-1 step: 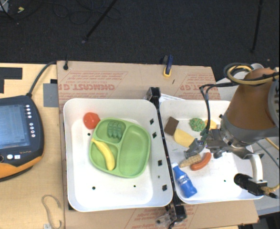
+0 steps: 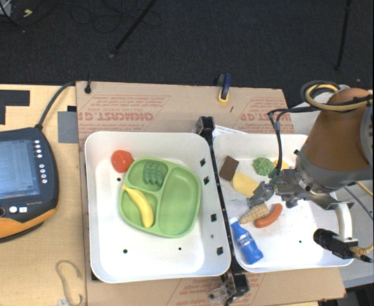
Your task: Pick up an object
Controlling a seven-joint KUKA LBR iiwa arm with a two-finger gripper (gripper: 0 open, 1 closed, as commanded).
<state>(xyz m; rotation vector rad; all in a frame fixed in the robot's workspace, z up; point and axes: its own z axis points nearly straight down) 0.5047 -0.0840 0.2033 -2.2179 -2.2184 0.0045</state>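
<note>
Where the gripper hangs low in the right bin, a tan ridged corn cob lies just below it, touching a red sausage. Whether anything is grasped, I cannot tell.

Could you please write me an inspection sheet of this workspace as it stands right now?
Surface: cardboard under two white bins, left bin and right bin.
Job's things: right bin holds a brown block, yellow piece, broccoli, corn, sausage and blue bottle.
Clutter: left bin holds a green plate with a banana and green veg; tomato beside it.
Pincer: low over the corn; grip cannot be told.
Cables: black cable along the arm.
Surroundings: pendant at left; blue clamp.
</note>
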